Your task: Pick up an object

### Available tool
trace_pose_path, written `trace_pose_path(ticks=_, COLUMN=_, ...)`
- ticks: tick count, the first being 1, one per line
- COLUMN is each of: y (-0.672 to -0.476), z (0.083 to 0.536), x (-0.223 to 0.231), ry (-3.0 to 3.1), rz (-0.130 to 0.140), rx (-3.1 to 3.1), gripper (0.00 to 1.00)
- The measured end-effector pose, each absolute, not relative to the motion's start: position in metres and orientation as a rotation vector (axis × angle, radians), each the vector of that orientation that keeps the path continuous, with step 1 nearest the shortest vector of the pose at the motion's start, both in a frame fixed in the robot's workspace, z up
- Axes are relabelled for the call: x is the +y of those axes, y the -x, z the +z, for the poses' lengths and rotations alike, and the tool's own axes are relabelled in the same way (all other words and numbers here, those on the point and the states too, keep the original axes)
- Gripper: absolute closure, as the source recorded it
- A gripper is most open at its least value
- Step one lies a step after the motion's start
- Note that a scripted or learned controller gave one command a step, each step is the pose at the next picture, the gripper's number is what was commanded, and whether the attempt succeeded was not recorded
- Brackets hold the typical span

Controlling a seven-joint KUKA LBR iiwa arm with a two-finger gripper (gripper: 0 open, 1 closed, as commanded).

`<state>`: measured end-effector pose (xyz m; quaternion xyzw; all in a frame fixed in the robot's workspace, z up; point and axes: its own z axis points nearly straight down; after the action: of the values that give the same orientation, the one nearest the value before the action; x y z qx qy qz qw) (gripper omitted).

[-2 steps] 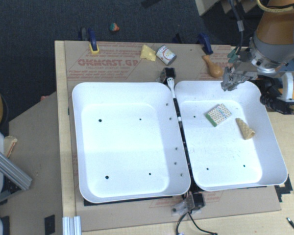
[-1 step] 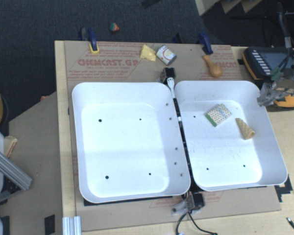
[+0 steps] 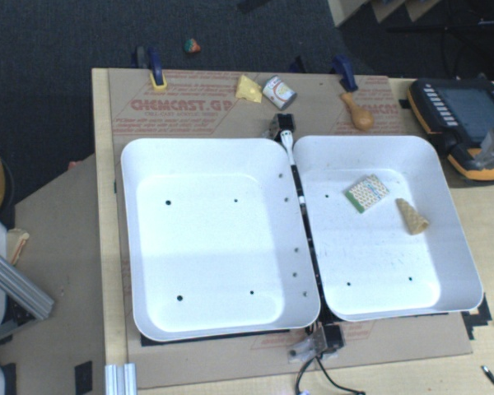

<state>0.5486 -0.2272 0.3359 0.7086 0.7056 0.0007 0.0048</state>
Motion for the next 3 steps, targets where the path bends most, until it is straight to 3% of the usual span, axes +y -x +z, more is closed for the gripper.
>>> trace_pose_path(ticks=1, y=-0.526, z=0.285, x=-0.153, ry=-2.221, rz=-0.002, rx=2.235, gripper=1.00)
trace_pose_path(ticks=2, y=-0.506, z=0.437, x=-0.215, ry=-2.213, rz=0.010, rx=2.200, gripper=1.00)
trace_pose_path(ticks=3, y=-0.556, z=0.338, x=-0.174, ry=-2.221, rz=-0.004, rx=2.233, gripper=1.00)
